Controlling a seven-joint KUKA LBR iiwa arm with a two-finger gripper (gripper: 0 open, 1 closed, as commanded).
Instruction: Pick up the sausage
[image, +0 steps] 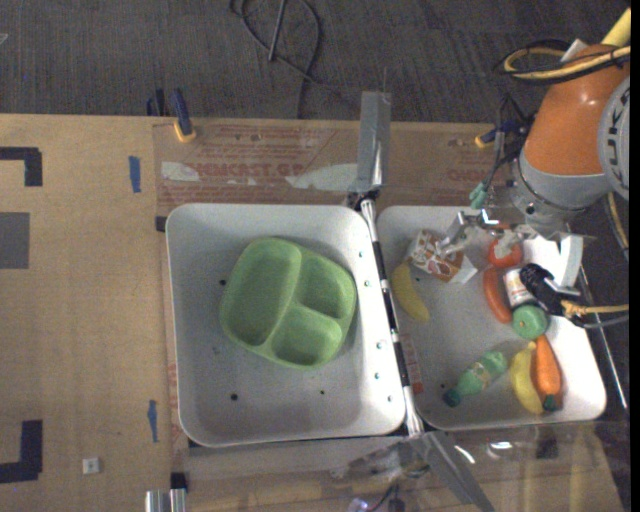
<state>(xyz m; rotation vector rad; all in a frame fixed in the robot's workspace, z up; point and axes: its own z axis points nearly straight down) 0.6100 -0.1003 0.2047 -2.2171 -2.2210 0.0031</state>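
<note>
Gripper hangs over the upper part of the right bin, below the orange band of the arm. Its metal parts are small and cluttered against the white floor, so I cannot tell whether it is set wide or narrow. Nothing is seen held in it.

Sausage: judged to be the red-orange elongated item in the upper right quarter of the same bin. It lies just below the gripper in the view and slightly to the right, near it rather than directly beneath. Its long axis runs roughly top to bottom of the view, leaning a little. The upper end appears to reach close under the gripper; that end is partly confused with the wrist hardware and cannot be confirmed.

Neighbours bearing on the approach:
- A bottle with a green cap lies against the sausage's right side, apparently touching.
- A small carton sits just left of the gripper, apart from the sausage.
- A banana lies further left, well apart.

Assessment: the coming move calls for a short shift down the view, with the closing direction set across the sausage, left to right. The left flank is free; the bottle crowds the right flank and may be caught or nudged.
</note>
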